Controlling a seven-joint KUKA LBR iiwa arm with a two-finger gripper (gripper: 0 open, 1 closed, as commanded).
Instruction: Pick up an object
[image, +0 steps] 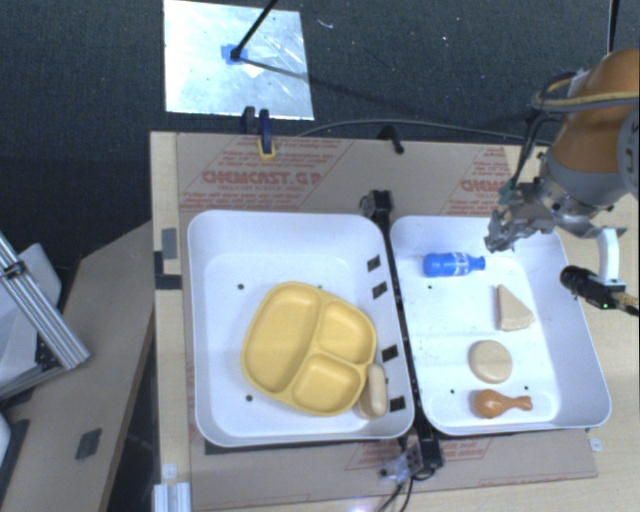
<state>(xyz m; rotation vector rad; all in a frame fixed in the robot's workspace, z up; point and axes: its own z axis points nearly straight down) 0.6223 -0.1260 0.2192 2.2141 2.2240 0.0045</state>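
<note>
The counter carries two white bins side by side. The left bin holds a yellow tray with three compartments, lying flat and turned a little askew. A pale bun lies just beside the tray's near right corner, touching or almost touching it, close to the bin's right wall.

The right bin holds four things. A blue bottle lies on its side at the far left of the bin, its cap pointing right. Nearer and to the right sits a tan wedge. Nearer still is a round beige disc, and at the near edge lies an orange drumstick, its thin end pointing right. The four are apart from one another.

The arm reaches in from the right, and the tool hangs over the far part of the right bin, just right of the bottle's cap. Whether its fingers are spread or pressed together cannot be told, and nothing shows between them.
</note>
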